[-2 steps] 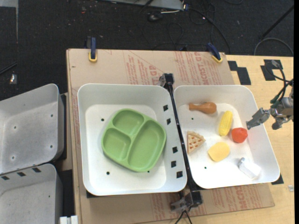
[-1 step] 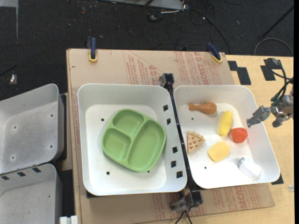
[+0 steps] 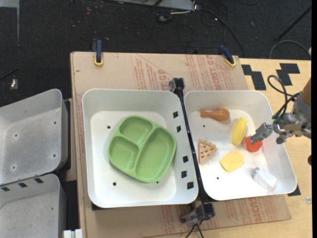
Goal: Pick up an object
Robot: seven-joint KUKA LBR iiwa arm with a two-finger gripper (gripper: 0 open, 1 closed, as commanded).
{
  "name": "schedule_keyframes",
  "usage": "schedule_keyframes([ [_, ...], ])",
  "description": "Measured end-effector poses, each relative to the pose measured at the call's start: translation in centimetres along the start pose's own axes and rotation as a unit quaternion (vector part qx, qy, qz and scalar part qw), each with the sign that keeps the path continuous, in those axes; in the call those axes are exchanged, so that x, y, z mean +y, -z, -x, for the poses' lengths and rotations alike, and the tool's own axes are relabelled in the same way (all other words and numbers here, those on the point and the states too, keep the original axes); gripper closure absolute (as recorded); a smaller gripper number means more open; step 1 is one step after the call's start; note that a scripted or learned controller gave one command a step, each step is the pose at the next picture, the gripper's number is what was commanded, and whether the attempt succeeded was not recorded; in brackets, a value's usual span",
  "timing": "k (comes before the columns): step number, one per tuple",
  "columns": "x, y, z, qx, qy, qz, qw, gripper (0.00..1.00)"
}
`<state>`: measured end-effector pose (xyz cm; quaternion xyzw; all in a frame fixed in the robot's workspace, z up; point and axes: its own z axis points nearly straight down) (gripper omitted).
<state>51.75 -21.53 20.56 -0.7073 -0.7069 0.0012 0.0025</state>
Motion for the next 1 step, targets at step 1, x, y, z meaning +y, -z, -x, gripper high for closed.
schedule_keyframes([
  [1,0.00,-4.45,0.44,0.000,0.000,0.000,1.0000,0.00],
])
